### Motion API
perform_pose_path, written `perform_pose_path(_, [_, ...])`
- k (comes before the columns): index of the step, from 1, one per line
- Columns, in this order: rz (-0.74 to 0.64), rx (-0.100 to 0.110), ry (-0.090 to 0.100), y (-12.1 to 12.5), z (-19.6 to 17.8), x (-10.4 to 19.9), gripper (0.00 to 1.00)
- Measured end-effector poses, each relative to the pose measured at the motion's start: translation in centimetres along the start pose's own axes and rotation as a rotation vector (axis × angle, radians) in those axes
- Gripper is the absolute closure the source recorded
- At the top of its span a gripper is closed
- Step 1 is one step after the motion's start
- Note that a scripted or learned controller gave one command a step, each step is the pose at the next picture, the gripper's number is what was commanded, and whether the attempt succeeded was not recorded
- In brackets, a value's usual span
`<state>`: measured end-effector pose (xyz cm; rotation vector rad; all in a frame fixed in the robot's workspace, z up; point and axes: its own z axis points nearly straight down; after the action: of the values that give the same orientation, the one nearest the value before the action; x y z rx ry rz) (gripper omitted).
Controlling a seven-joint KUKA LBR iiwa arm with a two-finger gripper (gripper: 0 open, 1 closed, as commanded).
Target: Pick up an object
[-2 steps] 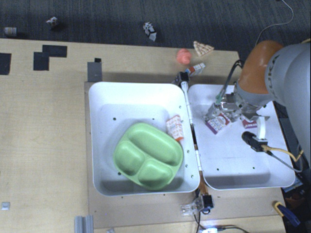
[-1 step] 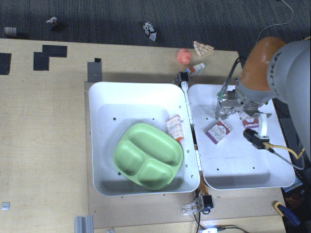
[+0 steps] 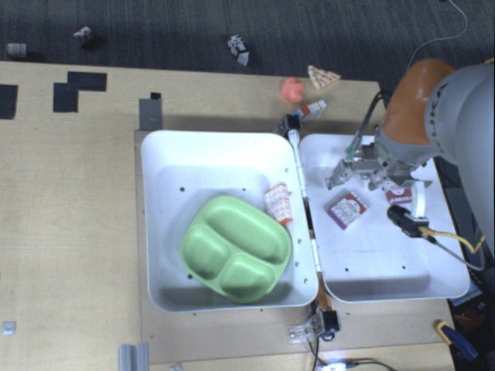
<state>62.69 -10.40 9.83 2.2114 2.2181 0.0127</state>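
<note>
Green plastic, a three-compartment plate point(image 3: 236, 247) is seen lying in the left white bin point(image 3: 158, 207), a small red-and-white packet point(image 3: 278, 202) just beside its far right edge. In the right white bin point(image 3: 371, 273), a red-patterned square packet point(image 3: 346, 209), lettering unreadable, lies near the gripper point(image 3: 363, 173); its finger state cannot be told.

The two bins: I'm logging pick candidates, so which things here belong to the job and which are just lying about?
Job:
gripper
red packet
green divided plate
small carton

Lying about:
pink ball
pizza-slice toy
</note>
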Motion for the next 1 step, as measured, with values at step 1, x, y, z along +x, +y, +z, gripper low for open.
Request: perform_pose_path(1, [0.001, 0.005, -0.001, -10.06, 0.98, -0.03, 0.00])
